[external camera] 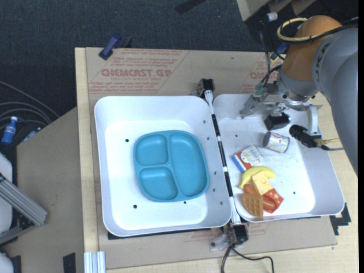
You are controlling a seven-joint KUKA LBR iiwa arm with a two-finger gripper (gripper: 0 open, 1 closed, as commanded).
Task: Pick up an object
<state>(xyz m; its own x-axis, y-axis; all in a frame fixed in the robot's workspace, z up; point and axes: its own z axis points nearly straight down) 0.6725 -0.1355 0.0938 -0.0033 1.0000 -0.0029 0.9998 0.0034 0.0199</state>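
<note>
Gripper (277, 120) hangs over a small silvery can (277, 142); its grip, seemingly empty, can't be told.

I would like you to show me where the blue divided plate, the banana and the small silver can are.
blue divided plate (170, 165): camera view, on the ridge between its compartments.
banana (254, 176): camera view, middle of its yellow curve.
small silver can (277, 142): camera view, on its side wall.
</note>
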